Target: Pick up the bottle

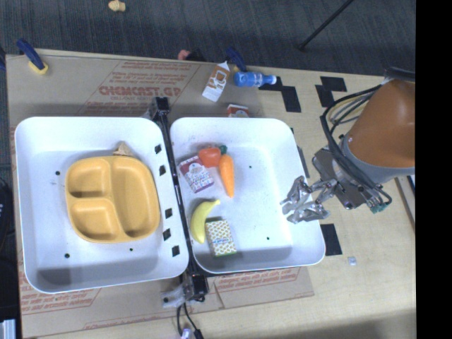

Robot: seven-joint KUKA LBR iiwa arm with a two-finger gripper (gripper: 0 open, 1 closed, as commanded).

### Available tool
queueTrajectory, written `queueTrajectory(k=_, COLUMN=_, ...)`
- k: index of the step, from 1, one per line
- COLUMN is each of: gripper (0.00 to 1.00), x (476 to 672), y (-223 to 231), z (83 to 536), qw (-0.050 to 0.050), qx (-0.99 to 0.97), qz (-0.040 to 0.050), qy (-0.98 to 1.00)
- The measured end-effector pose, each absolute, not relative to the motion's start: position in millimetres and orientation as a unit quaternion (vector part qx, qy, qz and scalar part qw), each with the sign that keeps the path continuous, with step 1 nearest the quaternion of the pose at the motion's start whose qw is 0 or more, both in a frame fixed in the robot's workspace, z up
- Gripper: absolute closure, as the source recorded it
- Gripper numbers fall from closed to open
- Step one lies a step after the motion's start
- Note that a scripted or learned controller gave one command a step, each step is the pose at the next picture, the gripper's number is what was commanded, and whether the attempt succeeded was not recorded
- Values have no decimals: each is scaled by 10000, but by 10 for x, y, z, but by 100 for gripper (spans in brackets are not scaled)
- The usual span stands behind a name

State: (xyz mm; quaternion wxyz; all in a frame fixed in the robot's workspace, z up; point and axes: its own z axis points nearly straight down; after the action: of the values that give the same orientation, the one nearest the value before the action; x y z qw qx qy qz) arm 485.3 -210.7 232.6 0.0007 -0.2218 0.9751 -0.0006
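A small blue bottle (252,80) lies on its side on the bench behind the right bin (279,136), outside both bins. My gripper (297,202) hovers over the right rim of the right bin, well in front of the bottle and to its right. Its fingers (299,186) are spread open with nothing between them.
The right bin holds a carrot (227,175), a red packet (197,174), a banana (201,218) and a green box (221,237). A yellow divided plate (111,198) sits in the left bin (35,143). A small carton (216,82) lies just left of the bottle.
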Motion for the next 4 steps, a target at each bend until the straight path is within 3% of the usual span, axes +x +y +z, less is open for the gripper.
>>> queueTrajectory(k=2, gripper=100, x=4829, y=-2110, z=2234, qw=-15, qx=-1358, qz=5, qy=9907)
queueTrajectory(k=3, gripper=100, x=4838, y=-2107, z=2329, qw=5, qx=-2762, qz=-6, qy=9611)
queueTrajectory(k=4, gripper=100, x=4858, y=-2108, z=2157, qw=-13, qx=-2042, qz=6, qy=9789)
